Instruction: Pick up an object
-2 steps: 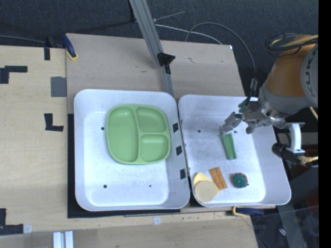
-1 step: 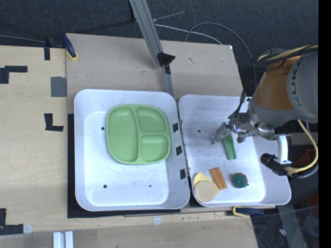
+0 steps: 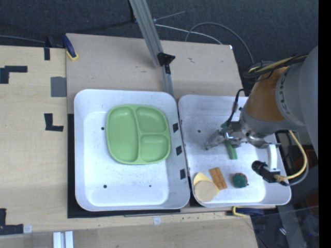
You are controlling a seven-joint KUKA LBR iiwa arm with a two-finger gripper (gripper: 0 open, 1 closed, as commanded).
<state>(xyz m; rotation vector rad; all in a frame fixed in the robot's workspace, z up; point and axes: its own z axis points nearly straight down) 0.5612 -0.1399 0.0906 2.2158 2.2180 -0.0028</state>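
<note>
Starting nearest the camera, a yellow block (image 3: 205,187), an orange block (image 3: 217,177) and a green ball (image 3: 239,180) lie in the right bin (image 3: 199,112), none lifted; the pick remains undone. Beyond them my pincer (image 3: 220,140) reaches leftward, low, a green stick (image 3: 230,150) just beside it; how wide it stands, I cannot tell. Farthest, the left bin (image 3: 88,154) carries a green plate (image 3: 138,134).

The arm (image 3: 289,94) runs off the right edge. Its wrist covers the top of a green stick-like item (image 3: 231,151), possibly a marker; the gripper's (image 3: 217,140) fingers blur together.
</note>
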